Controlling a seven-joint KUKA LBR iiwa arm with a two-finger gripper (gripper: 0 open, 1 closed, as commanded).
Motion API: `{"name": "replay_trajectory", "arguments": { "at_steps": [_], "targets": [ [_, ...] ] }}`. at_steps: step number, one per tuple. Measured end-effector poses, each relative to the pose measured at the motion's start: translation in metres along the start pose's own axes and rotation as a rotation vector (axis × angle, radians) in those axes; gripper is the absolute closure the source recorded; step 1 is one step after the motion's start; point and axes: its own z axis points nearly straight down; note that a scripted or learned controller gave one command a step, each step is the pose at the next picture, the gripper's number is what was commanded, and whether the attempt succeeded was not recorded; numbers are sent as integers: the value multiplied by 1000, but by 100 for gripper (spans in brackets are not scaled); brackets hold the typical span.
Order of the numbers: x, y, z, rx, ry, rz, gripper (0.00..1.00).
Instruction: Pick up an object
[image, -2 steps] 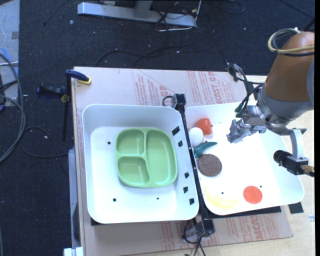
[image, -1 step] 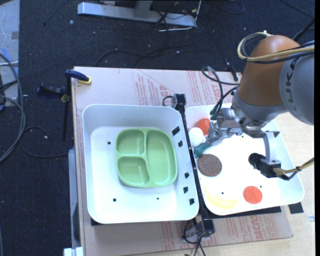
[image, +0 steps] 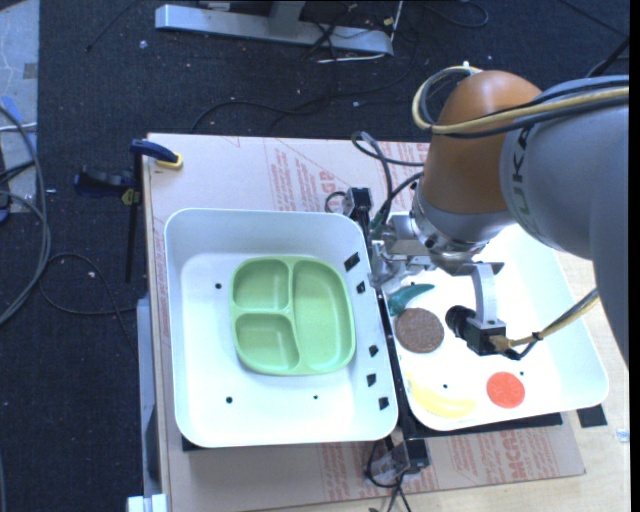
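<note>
In the right bin (image: 570, 330) lie a teal object (image: 411, 295), a brown round disc (image: 419, 330), a yellow banana (image: 441, 401) and a red disc (image: 506, 390). My gripper (image: 388, 268) hangs over the right bin's left edge, just above and left of the teal object. The grey wrist and orange band hide the back part of that bin.
The left bin (image: 200, 400) holds a light green divided plate (image: 293, 315). Small black clips sit along the wall between the two bins. A blue and yellow clamp (image: 155, 153) grips the bench's back left corner. Cables run behind the bins.
</note>
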Motion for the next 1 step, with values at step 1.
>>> {"name": "replay_trajectory", "arguments": {
  "at_steps": [1],
  "targets": [
    [52, -1, -6, -1, 0, 0, 100]
  ]
}}
